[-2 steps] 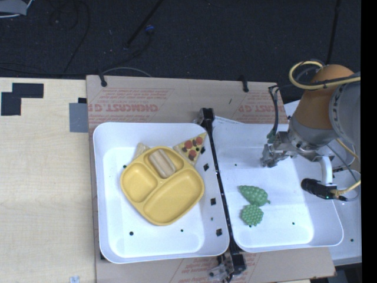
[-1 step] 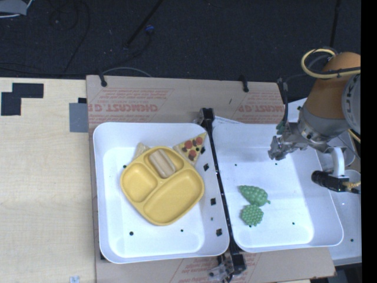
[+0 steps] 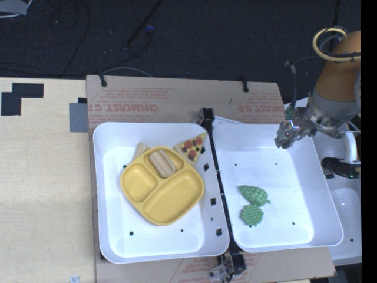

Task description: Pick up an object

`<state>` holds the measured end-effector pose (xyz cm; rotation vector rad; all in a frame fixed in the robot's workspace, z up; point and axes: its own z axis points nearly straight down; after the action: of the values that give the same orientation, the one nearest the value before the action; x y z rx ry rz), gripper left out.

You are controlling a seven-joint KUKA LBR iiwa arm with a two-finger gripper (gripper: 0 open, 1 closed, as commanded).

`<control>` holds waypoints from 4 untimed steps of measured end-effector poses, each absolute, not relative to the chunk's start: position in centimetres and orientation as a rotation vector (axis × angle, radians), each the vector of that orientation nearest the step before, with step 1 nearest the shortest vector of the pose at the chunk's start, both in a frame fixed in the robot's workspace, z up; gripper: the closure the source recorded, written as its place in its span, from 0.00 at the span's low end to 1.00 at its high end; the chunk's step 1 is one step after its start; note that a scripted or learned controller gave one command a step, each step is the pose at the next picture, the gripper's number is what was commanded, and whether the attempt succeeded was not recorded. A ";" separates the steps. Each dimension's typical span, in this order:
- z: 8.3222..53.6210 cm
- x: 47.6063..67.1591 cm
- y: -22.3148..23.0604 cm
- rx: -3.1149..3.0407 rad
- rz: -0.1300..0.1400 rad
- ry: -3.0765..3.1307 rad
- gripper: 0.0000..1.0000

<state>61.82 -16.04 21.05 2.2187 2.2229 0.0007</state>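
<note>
In the right bin (image 3: 306,229) lie two green bumpy pieces: a grape-like bunch (image 3: 253,193) and a rounder green cluster (image 3: 252,215) just below it. The left bin (image 3: 112,229) holds a yellow divided plate (image 3: 162,186) with a tan bread-like piece (image 3: 161,163) in its top compartment. A pizza slice (image 3: 193,147) lies beside the plate's upper right rim. My gripper (image 3: 285,139) hangs over the right bin's upper right corner, well away from the green pieces, with nothing seen between its fingers.
A black divider (image 3: 213,175) runs between the two bins. Both bins rest on a cardboard sheet (image 3: 177,102). The grey and orange arm (image 3: 339,81) comes in from the right. Wooden bench surface (image 3: 41,181) lies to the left.
</note>
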 end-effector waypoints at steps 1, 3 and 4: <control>25.3 61.9 -16.1 2.218 0.000 2.224 1.00; 25.3 60.3 -5.3 2.220 -0.003 2.229 1.00; 25.4 59.5 -0.6 2.222 -0.004 2.226 1.00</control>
<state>59.46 -0.55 25.39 2.2220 2.2257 -0.0043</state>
